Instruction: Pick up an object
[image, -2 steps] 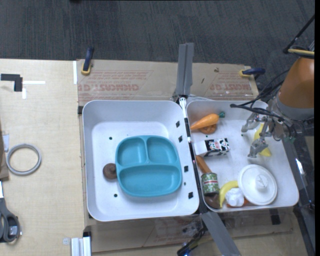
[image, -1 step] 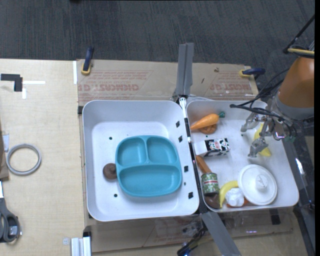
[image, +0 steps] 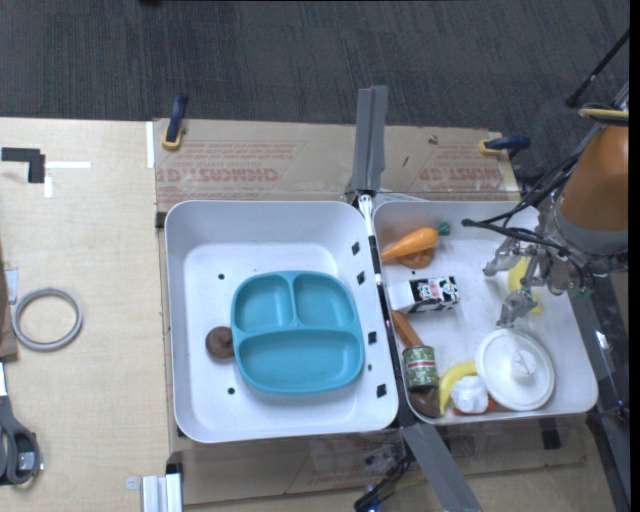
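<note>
Approach step: pincer (image: 520, 290) hovering over right bin (image: 580, 340) w/ fingers spread, gripping nothing. Next: drop straight onto yellow item (image: 519, 284) below, plate (image: 515, 368) at 6 o'clock, then close.

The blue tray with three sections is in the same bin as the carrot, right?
Not quite. The camera view shows the blue tray alone with a small brown round thing in the left bin. The carrot lies in the right bin, near the top, next to the black-and-white toy. The tray does have three sections.
</note>
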